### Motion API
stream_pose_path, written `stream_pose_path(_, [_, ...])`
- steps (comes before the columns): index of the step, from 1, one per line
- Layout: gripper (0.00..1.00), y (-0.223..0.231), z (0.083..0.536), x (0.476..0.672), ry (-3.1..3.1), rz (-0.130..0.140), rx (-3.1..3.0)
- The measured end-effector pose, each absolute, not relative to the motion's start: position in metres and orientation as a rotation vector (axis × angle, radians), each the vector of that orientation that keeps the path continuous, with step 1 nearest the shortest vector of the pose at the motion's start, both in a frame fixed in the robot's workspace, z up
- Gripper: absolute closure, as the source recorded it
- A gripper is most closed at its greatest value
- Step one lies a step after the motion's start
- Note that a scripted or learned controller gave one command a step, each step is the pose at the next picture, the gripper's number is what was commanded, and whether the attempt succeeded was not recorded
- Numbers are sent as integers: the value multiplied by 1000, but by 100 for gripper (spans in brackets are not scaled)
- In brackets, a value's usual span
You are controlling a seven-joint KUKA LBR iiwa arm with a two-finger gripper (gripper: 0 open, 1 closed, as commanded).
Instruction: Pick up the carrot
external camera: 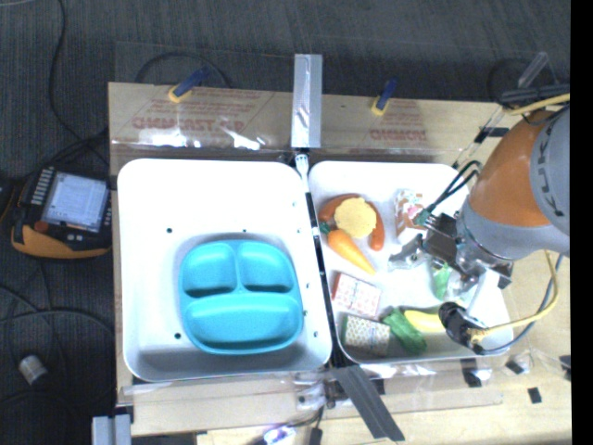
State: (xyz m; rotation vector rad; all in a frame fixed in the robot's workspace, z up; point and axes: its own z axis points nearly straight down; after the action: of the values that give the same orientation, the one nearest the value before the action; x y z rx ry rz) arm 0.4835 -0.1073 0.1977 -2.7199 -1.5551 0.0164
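The carrot [351, 249] is orange with a paler tip. It lies slanted in the right bin [382, 172], close to the bin's left wall and just below a round yellow food item [357, 216]. My gripper [410, 249] hangs over the middle of the right bin, to the right of the carrot with a gap between them. Nothing of the carrot is at the gripper. The grey and orange arm [519, 193] covers the bin's right side.
A small red item [377, 235] lies beside the yellow one. A patterned packet [407, 207], two checkered boxes [357, 293] [367, 335] and a yellow and green toy [413, 324] share the right bin. A blue divided tray [241, 295] sits in the left bin [148, 248].
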Motion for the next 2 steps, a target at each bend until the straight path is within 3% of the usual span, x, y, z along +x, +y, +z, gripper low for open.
stream_pose_path(1, [0,-59,179,483,-1724,16,-2618])
stream_pose_path(2, [0,-121,90,538,-2171,-16,-2291])
